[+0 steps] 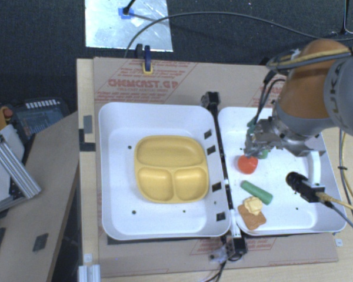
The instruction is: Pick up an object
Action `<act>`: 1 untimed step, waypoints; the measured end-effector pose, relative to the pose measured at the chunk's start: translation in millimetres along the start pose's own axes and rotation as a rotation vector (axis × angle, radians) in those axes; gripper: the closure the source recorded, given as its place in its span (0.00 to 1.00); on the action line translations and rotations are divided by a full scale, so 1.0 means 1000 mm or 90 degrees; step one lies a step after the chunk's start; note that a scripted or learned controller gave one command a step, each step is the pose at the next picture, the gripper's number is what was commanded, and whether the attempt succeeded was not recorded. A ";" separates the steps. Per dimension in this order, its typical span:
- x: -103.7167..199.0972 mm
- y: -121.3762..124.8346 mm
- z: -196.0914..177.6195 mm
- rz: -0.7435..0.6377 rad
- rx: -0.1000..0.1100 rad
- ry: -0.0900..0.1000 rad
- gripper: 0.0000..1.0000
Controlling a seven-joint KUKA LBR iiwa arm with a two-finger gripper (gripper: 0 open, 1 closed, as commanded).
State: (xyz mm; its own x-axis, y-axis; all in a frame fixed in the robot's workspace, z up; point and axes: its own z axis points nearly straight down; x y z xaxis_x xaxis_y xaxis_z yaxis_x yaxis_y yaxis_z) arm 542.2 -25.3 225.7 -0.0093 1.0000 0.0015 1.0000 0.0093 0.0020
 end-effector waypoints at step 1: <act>0.057 0.009 0.009 0.000 0.000 0.000 1.00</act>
State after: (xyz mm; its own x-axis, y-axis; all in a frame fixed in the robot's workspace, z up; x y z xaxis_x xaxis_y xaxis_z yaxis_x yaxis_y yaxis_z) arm 550.4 32.1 216.5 -0.0098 1.0000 0.0013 1.0000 0.0098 0.0016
